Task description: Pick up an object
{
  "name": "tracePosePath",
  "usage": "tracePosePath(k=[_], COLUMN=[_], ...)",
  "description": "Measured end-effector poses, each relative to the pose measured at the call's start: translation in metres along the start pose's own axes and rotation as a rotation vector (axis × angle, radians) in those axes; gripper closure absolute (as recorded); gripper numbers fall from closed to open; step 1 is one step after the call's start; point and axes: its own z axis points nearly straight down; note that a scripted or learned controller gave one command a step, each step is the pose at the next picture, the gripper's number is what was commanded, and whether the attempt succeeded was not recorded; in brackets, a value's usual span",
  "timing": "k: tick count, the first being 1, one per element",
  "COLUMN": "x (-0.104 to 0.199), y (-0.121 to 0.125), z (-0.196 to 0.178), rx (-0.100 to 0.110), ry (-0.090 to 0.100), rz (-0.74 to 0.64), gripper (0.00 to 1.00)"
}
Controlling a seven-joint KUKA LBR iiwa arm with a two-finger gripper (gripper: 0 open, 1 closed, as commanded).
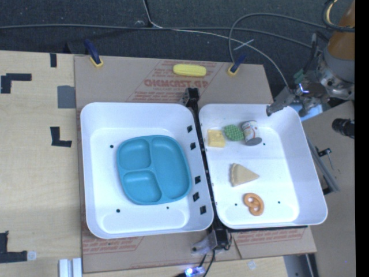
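The right bin (pixel 285 160) holds a pale yellow square piece (pixel 215 138), a green round item (pixel 233 132), a small can (pixel 250 133) lying on its side, a tan wedge (pixel 243 174) and a pretzel (pixel 253 203). My gripper (pixel 286 101) hangs over the bin's upper right corner, to the right of the can and apart from every object. The grey arm with its orange band (pixel 345 16) comes in from the upper right.
In the left bin (pixel 101 133) lies a blue divided tray (pixel 154 169). A yellow oblong object (pixel 189 70) rests on the cardboard behind the bins. Cables cross the dark back area, and clamps hold the cardboard's far edge.
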Motion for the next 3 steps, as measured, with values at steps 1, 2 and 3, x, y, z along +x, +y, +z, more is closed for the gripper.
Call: tracePosePath(k=[1,2,3], x=[0.001,0.005,-0.004], y=[0.002,0.006,0.007], z=[-0.008,0.036,0.095], rx=[-0.013,-0.01,-0.007], ry=[-0.003,-0.003,-0.002], rz=[-0.004,-0.005,-0.003], gripper=[0.0,0.0,0.0])
